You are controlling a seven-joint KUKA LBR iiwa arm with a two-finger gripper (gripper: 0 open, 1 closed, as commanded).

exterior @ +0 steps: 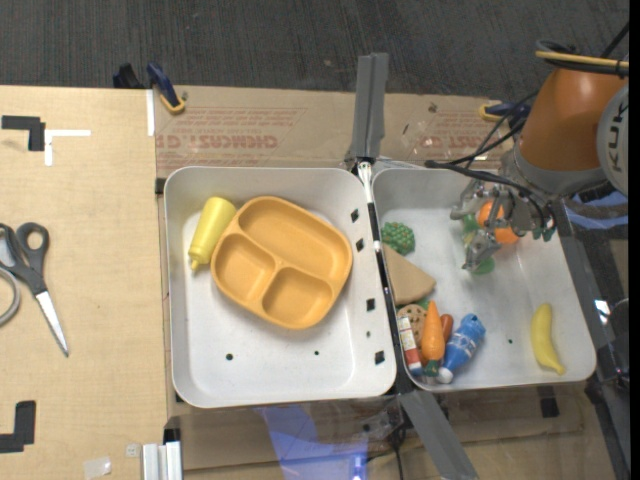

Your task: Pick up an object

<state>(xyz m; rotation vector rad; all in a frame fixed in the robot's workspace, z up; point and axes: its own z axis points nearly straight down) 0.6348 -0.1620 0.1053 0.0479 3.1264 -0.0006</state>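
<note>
Camera view: gripper [492, 230] over right bin [575, 298], orange toy [497, 218] seemingly between its fingers; grip looks shallow, could slip on lift.

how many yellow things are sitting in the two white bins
3: a yellow bottle at the left bin's upper left, a yellow divided plate beside it in that bin's middle, and a banana in the right bin's lower right. The clutter there may hide more.
</note>
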